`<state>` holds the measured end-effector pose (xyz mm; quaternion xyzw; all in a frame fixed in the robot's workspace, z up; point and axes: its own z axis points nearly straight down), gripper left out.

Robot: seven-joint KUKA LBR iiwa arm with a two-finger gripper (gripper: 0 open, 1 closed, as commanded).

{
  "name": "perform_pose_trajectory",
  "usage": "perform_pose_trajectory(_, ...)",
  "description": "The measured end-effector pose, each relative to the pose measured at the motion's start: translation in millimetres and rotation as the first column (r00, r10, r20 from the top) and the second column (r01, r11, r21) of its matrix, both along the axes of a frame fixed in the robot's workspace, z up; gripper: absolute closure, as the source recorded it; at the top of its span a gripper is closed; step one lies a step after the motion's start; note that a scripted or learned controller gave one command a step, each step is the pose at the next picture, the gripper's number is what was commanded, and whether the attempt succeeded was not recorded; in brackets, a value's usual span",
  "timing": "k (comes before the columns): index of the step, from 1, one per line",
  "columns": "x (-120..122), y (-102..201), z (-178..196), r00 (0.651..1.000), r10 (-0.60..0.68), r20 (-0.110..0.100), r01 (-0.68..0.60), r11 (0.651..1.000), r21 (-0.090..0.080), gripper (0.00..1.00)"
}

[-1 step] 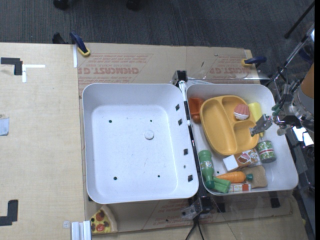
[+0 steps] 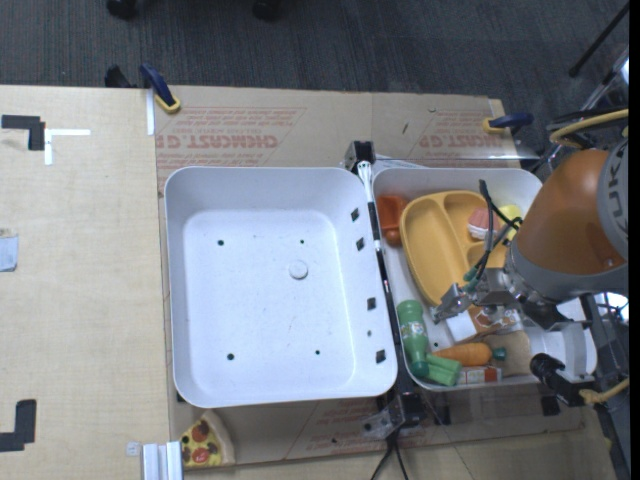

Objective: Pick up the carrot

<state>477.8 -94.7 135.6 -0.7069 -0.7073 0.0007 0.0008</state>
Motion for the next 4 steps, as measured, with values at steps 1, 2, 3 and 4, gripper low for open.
perform_pose_trajectory(1, 105.3, -60.8, -38.7, 0.999, -0.031, 0.012, 0.031, 1.0, -0.002, 0.0)
perform_pose_trajectory(2, 63.6, 2.5, -42.7, 0.998, -0.058, 0.002, 0.058, 0.998, 0.001, 0.0)
perform_pose_trajectory(3, 127.9, -13.0, -37.2, 0.966, -0.257, -0.006, 0.257, 0.966, 0.001, 0.0)
perform_pose_trajectory(4, 111.5, -66.7, -37.5, 0.955, -0.296, 0.001, 0.296, 0.955, 0.023, 0.0)
